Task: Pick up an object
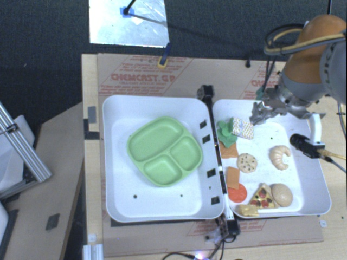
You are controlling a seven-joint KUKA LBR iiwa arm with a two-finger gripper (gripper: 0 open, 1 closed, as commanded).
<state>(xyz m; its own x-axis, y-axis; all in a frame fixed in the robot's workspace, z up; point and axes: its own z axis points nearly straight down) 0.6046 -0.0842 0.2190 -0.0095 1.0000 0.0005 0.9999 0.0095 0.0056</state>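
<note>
Cardboard under the bins (143,76) reads "CHEMCAST GP". Gripper (259,114) hangs over right bin (320,194) near its back edge, just beside speckled packet (242,128); grip state unclear. Croissant (280,156) and cookie (246,162) sit mid-bin, bare floor around them. Green tray (164,150) in left bin (116,199).

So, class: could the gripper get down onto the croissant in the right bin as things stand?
Probably yes. The croissant lies apart from the cookie, nothing rests on it, and the gripper hovers nearby over the same bin.

Red "CHEMCAST GP" print on the brown board (142,76) beneath the bins.
</note>
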